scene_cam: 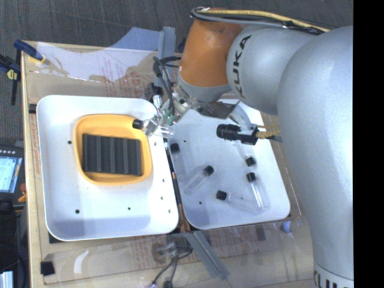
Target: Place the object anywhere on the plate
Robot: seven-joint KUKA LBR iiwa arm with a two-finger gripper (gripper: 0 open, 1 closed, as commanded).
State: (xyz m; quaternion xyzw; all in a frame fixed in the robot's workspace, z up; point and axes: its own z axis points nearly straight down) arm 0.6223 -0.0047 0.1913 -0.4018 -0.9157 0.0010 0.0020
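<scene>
Over the left bin [102,221], fingers [157,122] grip a vial [149,125] at the plate's [112,125] right rim.

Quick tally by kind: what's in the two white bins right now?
Yellow rounded plate with dark ridged centre: 1
Clear plastic vials with black caps, lying in right white bin: 5
Same kind of vial at the gripper, over the plate's edge: 1
Total: 7
</scene>
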